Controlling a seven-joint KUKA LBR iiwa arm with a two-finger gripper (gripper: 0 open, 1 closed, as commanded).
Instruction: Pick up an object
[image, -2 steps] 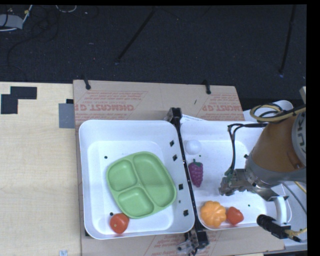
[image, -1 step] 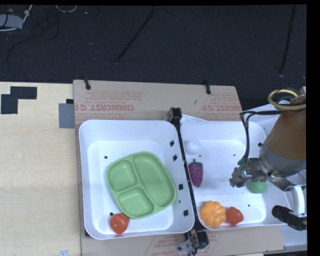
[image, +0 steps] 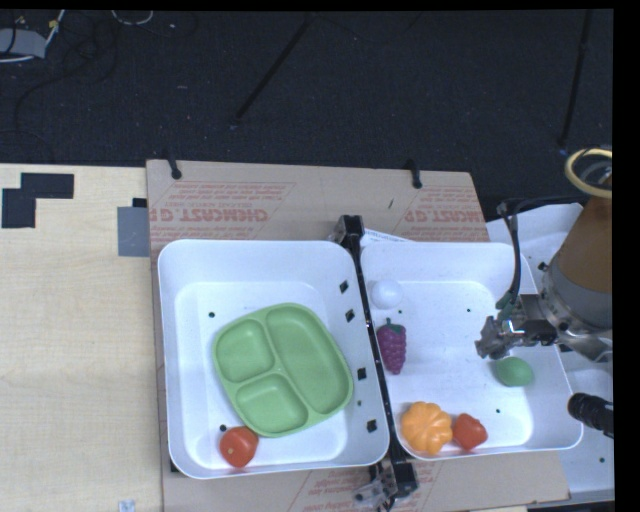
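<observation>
My gripper (image: 497, 338) hangs over the right side of the right bin (image: 440, 262), with the orange-banded arm (image: 590, 245) coming in from the right edge. Just below and to the right of it lies a small green rounded object (image: 514, 372), close to the gripper; whether they touch is unclear. A purple bunch of grapes (image: 391, 346) lies near the bin's left wall. A white rounded object (image: 385, 294) sits above the grapes. An orange pumpkin-like piece (image: 427, 427) and a small red piece (image: 469, 431) rest side by side at the front wall.
The left bin (image: 190, 270) holds a green divided plate (image: 283, 368) and a red tomato (image: 238, 446) at its front left corner. A black divider (image: 365, 330) runs between the bins. Cardboard (image: 300, 205) lies beneath both, and cables trail by the arm.
</observation>
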